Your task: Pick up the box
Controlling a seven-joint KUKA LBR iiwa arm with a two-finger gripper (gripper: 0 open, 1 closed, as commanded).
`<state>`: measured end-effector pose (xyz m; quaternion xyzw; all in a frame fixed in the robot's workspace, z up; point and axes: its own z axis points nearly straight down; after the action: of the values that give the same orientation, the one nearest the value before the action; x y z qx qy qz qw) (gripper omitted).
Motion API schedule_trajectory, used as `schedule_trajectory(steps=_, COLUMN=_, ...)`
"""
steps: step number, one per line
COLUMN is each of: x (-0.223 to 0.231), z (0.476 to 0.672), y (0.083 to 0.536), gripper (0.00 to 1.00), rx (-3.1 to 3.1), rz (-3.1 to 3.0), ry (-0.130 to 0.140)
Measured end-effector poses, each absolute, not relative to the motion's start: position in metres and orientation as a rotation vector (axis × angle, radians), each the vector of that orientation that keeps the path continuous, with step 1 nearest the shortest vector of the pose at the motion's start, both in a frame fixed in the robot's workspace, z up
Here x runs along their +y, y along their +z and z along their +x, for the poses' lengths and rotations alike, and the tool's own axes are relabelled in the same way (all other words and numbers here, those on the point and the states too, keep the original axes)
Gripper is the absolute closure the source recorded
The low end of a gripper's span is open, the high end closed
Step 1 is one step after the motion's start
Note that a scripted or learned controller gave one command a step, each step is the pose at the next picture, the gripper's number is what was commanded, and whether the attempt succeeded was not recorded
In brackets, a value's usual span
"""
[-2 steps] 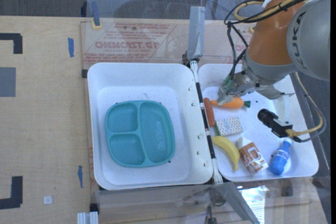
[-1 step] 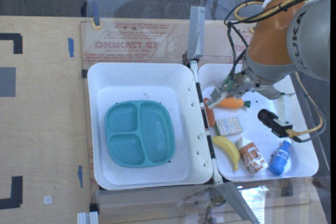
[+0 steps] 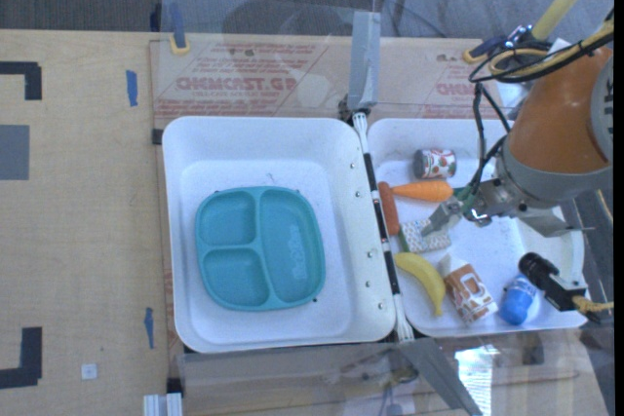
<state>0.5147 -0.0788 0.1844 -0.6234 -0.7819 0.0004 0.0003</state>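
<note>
A small orange-brown box [image 3: 469, 294] with white print lies near the front of the right bin [image 3: 487, 326], between a banana [image 3: 421, 279] and a blue object [image 3: 518, 301]. My gripper [image 3: 446, 216] hangs over the middle of that bin, behind and to the left of the box and apart from it. Its tip is just above a flat white item with dark speckles [image 3: 416, 236]. No object shows between its tips.
In the right bin there are also a small can [image 3: 434, 163], a carrot [image 3: 421, 192] and a slim orange stick [image 3: 389, 208] by the left wall. The left bin [image 3: 185, 151] holds a teal divided plate [image 3: 259, 247].
</note>
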Motion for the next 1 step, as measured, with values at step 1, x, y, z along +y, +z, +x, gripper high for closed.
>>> schedule_trajectory(steps=1, x=-0.105, z=0.5661, y=0.1046, gripper=0.0, rx=-2.516, rz=-1.9, ry=-0.011)
